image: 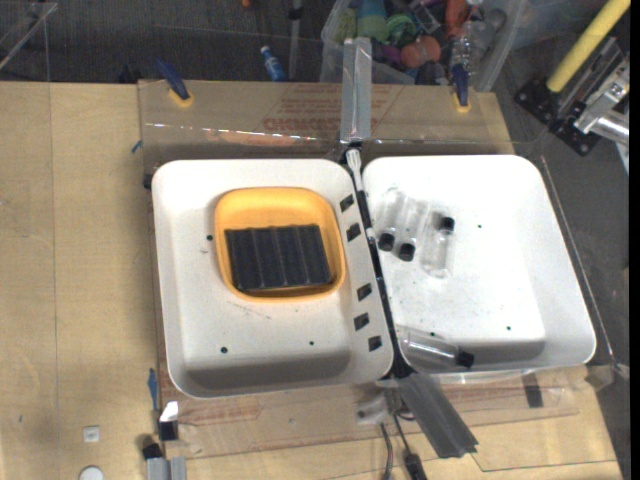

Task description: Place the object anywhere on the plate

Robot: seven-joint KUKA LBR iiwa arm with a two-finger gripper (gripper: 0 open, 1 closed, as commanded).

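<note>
- At the far left you had the bare wooden bench [70, 268], with a few small bits lying near its front edge.
- Next came the left white bin [185, 298], and you saw an orange plate [228, 213] lying flat in its middle.
- The task's thing, as far as you could judge, was the dark ribbed slab [278, 257]. It lay flat on the plate, well inside the rim, with its ribs running front to back.
- Between the bins you had the dark divider strip [362, 268], where the two white walls met.
- Just right of that strip, in the right white bin [520, 268], you saw a small cluster of clear vials [425, 233] with black caps, lying close together in the bin's rear left part.
- One more clear tube [435, 349] with a dark end lay against that bin's front wall, apart from the cluster.
- Behind the bins you had a clear tub of coloured toys [420, 8].
- At the top right a yellow bar [598, 26] slanted above some metal hardware [600, 108].
- You could not tell the claw's state from this view.
</note>
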